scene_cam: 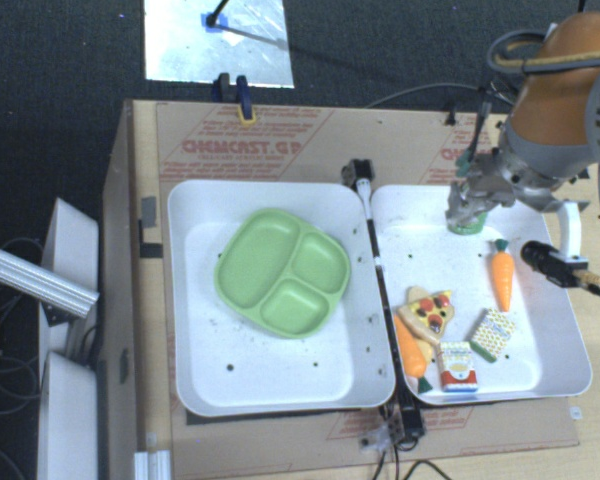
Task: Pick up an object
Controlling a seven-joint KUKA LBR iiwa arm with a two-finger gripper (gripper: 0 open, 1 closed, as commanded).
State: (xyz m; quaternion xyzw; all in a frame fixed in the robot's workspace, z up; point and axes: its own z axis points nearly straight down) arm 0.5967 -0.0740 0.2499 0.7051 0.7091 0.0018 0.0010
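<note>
Green stuff, some small pale-green object (pixel 467 226), sat under the gripper (pixel 467 211) at the far side of the right bin (pixel 570 363), and I took it for the thing this pick was after. I could not tell whether the fingers were spread or clamped; from my screen the gripper body hid them, and only a sliver of the object peeked out below. So I would not claim it was held.

Taking that green object as my landmark: the whole carrot (pixel 502 275) lay just nearer the camera and a little toward the arm's side. Farther toward the near edge sat the pizza slice (pixel 429 313), with a second carrot piece (pixel 411 351) beside the divider, a small red-and-white carton (pixel 458 366) nearest the front, and a patterned yellow block (pixel 492 334) between carton and carrot. Well off across the divider, the green divided plate (pixel 283 272) rested in the left bin (pixel 205 388).

My judgement was that the step in hand was the descent or the grasp itself. The next move called for a firm squeeze, then a straight lift clear of the bin wall, watching whether the object rose with it.
</note>
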